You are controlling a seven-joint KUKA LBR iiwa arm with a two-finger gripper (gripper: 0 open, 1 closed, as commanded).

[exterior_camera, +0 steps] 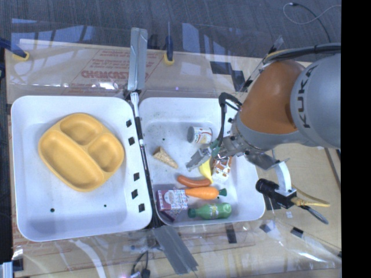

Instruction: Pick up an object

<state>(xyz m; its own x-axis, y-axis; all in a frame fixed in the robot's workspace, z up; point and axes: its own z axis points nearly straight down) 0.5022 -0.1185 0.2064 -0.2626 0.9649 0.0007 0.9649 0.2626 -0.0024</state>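
My gripper point(207, 155) hangs low in the right bin point(174, 110), just above a small yellow banana point(205, 169) and beside a small white-and-red packet point(221, 167). Nothing shows between its tips. Below it lie a red sausage point(193, 181), an orange carrot point(203, 193), a green bottle point(211, 211) and a dark red carton point(173, 200). A small can point(199, 135) lies on its side behind the gripper, and a tan cone-shaped wedge point(165, 157) rests to the left.
The left bin point(23, 207) bears a yellow divided plate point(81, 150). A metal divider point(137, 62) runs between the bins. The arm's orange and grey body point(284, 106) overhangs the right bin's right side.
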